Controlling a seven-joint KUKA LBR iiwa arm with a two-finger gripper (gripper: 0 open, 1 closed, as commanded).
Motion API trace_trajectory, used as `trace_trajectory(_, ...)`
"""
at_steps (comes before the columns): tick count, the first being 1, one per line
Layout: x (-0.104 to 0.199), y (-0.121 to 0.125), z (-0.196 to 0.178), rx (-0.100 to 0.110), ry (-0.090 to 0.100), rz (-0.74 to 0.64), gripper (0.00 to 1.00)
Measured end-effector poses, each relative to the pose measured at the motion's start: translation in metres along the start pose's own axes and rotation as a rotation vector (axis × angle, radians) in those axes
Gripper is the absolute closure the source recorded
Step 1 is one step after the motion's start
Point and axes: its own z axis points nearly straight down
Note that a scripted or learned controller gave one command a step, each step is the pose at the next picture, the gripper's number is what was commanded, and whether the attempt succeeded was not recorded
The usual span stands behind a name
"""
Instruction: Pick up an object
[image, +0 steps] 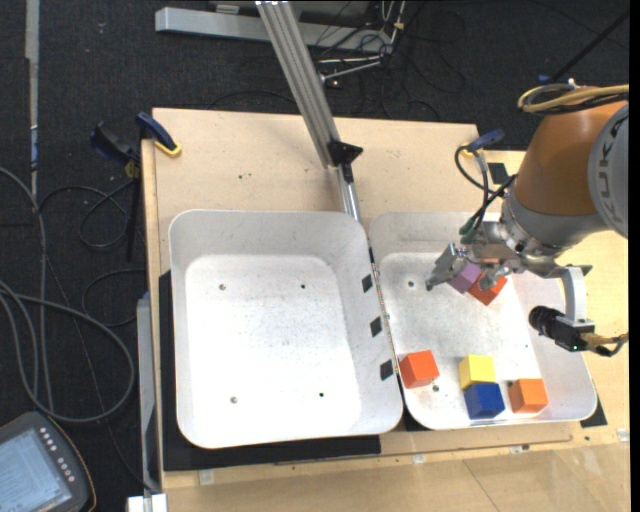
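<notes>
Over the right bin (560, 400), fingers (462, 272) clamped on purple block (466, 275).

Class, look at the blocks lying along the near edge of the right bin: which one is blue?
The blue block, just below the yellow block, between the two orange blocks.

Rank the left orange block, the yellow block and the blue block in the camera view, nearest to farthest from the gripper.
From the gripper:
1. Yellow block, below it.
2. Left orange block, lower left; too close to yellow to call firmly.
3. Blue block, by the bin's front edge.
</notes>
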Motion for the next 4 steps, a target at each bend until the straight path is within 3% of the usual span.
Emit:
trace_trajectory(2, -0.007, -0.009, 0.106, 0.002, 0.000, 0.002, 0.00)
trace_trajectory(3, -0.007, -0.006, 0.091, -0.006, -0.001, 0.001, 1.00)
trace_trajectory(4, -0.001, -0.013, 0.041, -0.010, -0.001, -0.003, 1.00)
